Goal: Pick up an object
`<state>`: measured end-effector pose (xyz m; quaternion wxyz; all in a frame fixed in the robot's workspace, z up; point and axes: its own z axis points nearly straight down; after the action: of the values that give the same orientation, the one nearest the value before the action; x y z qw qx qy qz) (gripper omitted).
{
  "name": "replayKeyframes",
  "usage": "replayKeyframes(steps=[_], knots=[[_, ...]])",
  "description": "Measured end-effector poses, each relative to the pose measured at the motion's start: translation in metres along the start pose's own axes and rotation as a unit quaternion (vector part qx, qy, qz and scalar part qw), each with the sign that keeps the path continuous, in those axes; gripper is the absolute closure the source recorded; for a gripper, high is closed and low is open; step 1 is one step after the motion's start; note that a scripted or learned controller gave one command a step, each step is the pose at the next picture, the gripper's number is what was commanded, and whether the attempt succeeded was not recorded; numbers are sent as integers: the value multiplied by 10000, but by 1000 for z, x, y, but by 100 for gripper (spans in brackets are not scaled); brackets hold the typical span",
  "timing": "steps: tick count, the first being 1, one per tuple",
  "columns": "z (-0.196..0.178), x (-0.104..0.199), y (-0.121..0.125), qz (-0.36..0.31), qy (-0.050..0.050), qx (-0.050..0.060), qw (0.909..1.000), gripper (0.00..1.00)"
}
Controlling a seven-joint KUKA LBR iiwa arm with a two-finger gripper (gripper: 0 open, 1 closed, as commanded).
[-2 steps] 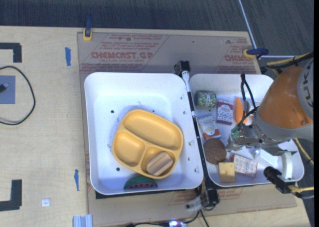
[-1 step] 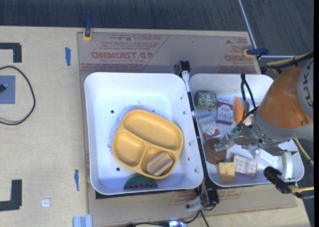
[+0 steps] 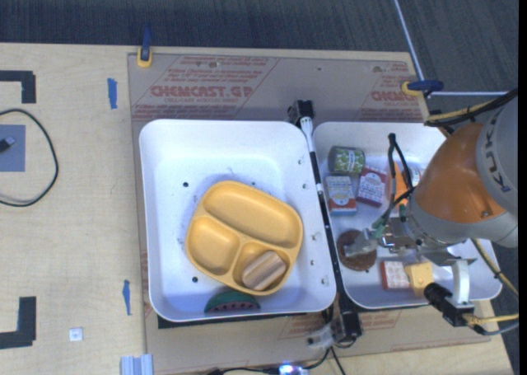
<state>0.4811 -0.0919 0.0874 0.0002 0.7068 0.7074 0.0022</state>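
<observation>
The right bin [image 3: 366, 289] holds a green can [image 3: 347, 159], a blue and white packet [image 3: 340, 194], a red and white packet [image 3: 372, 187], a brown round item [image 3: 356, 252], a red box [image 3: 395, 275] and a yellow block [image 3: 421, 274]. My gripper [image 3: 384, 233] hangs low over this bin, just right of the brown round item and above the red box. The arm's orange band [image 3: 457, 180] covers the bin's right part. Nothing shows as held.
The left bin [image 3: 160, 151] carries a yellow divided tray [image 3: 239, 221] with a tan bread-like piece [image 3: 263, 269] in its lower right compartment. A watermelon slice [image 3: 232, 303] lies at that bin's front wall. Cables run along the bench at the far left and front right.
</observation>
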Motion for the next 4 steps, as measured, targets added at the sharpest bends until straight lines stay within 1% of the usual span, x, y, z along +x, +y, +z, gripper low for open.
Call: replayKeyframes(steps=[1,2,3,4], knots=[[-11,-1,2,4,-14,-41,10000,100],[-11,-1,2,5,-15,-38,10000,0],[-22,0,4,3,-18,-61,10000,100],[-22,0,4,4,-18,-60,10000,0]])
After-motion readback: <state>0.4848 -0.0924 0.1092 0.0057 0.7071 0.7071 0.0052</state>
